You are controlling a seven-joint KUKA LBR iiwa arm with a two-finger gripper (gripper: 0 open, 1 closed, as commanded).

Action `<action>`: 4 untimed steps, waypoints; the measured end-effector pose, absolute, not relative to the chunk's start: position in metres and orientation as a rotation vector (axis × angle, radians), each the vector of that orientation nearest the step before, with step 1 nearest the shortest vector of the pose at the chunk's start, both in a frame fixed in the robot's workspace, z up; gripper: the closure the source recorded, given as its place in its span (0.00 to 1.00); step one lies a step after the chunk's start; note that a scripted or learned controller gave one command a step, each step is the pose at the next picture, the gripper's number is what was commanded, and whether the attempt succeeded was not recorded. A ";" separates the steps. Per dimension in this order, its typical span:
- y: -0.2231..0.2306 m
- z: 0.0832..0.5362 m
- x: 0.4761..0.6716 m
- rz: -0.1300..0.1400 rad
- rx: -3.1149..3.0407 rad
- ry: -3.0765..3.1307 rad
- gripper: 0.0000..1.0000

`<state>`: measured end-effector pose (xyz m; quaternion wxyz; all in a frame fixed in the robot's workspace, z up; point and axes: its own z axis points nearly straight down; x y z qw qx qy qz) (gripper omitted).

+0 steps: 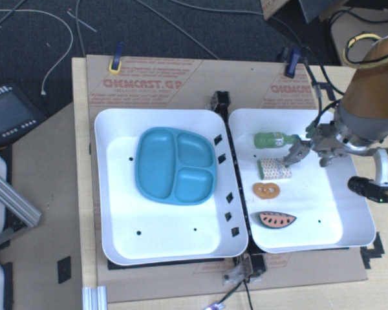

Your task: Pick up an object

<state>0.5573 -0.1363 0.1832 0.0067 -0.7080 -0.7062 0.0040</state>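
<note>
One fixed camera looks down at a slant from above the table point(181, 70). Both white bins, left point(116, 192) and right point(330, 192), fit in frame, seen from moderately far.

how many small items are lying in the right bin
4: a green plastic bottle at the far end, a green-and-white patterned block below it, a brown pretzel, and a red watermelon slice nearest the camera. The arm may hide more.

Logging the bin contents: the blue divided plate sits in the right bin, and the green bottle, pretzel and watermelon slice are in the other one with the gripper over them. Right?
Not quite. The camera view shows the blue divided plate in the left bin; the green bottle, pretzel and watermelon slice lie in the right bin, under the gripper.
</note>
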 end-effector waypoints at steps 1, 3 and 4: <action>-0.136 0.191 0.561 -0.001 -2.219 -2.221 0.00; -0.144 0.094 0.573 -0.001 -2.220 -2.219 0.00; -0.144 0.090 0.576 -0.006 -2.220 -2.222 0.00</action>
